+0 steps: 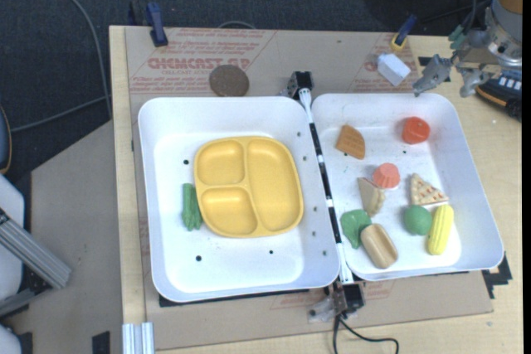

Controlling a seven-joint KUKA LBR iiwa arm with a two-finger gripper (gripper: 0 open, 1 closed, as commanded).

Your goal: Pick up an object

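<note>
Leftward, yellow tray (pixel 247 195) in left bin (pixel 158 178), toy foods in right bin (pixel 473 170), claw (pixel 452 72) open.

Two white bins sit side by side on the bench (pixel 249 54). The left bin (pixel 158 178) has a yellow divided plate (pixel 247 185) with a green piece (pixel 192 206) right beside it. The right bin (pixel 473 178) holds a bunch of toy food, including a red tomato (pixel 416 129) and corn (pixel 440 229). The pincer (pixel 452 77) hangs over the right bin's far corner.
</note>
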